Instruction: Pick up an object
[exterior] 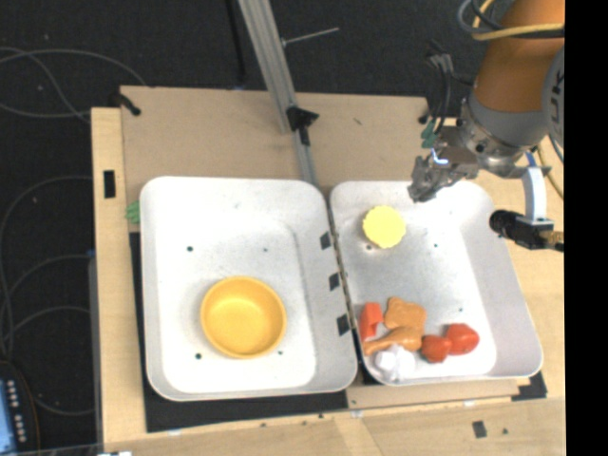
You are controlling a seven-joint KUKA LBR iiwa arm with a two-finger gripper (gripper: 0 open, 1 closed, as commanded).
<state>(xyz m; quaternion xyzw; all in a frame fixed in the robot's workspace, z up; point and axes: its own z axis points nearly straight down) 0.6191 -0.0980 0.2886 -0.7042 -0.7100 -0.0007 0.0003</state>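
A round yellow disc (pixel 384 226) lies near the back of the right bin (pixel 475 274). At that bin's front sit an orange carrot-like piece (pixel 370 320), a tan cookie-shaped toy (pixel 404 321), a red tomato-like toy (pixel 451 341) and a white crumpled item (pixel 394 362). A yellow bowl (pixel 243 316) rests in the left bin (pixel 190 226). My gripper (pixel 425 184) hangs over the back edge of the right bin, right of the yellow disc and apart from it, with nothing seen between its fingers.
A slanted metal post (pixel 275 69) rises behind the two bins. A black fitting (pixel 518 226) sticks out at the right bin's right rim. The bench's brown board surrounds both bins, and cables lie on the dark floor at left.
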